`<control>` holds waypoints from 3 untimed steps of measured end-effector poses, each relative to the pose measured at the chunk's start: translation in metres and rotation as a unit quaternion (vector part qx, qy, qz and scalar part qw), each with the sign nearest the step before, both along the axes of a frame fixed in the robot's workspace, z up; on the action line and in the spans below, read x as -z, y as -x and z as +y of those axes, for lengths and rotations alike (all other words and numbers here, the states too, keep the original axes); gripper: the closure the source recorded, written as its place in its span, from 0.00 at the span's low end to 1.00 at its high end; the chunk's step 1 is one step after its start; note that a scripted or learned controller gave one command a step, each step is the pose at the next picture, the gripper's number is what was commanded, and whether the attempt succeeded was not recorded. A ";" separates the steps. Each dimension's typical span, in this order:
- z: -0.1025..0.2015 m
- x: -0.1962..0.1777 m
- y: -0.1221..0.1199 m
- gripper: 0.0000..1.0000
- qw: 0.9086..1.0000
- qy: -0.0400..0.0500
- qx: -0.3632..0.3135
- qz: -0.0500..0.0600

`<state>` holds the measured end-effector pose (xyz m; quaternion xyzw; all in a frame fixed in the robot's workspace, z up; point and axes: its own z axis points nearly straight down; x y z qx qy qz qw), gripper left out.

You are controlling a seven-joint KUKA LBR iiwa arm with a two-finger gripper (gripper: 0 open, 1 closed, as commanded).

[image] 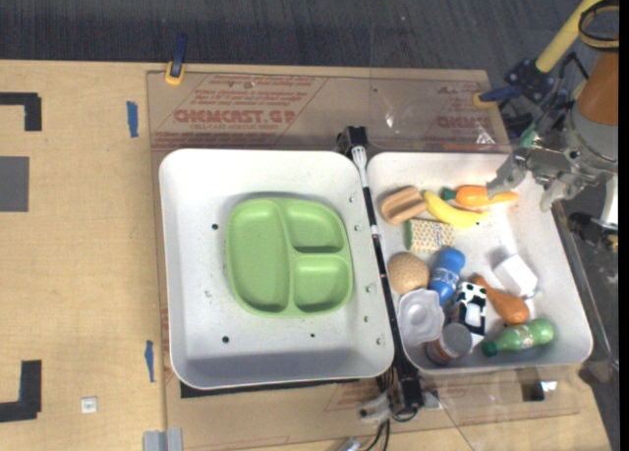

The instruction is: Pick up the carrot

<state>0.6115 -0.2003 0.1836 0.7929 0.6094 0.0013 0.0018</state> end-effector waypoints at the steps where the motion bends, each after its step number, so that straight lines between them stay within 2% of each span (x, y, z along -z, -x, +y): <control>1: -0.012 0.050 -0.047 0.00 1.000 -0.001 -0.026 0.003; 2: -0.002 0.095 -0.021 0.00 0.993 -0.004 -0.116 0.000; 3: 0.003 0.096 -0.051 0.00 0.999 -0.008 -0.027 0.024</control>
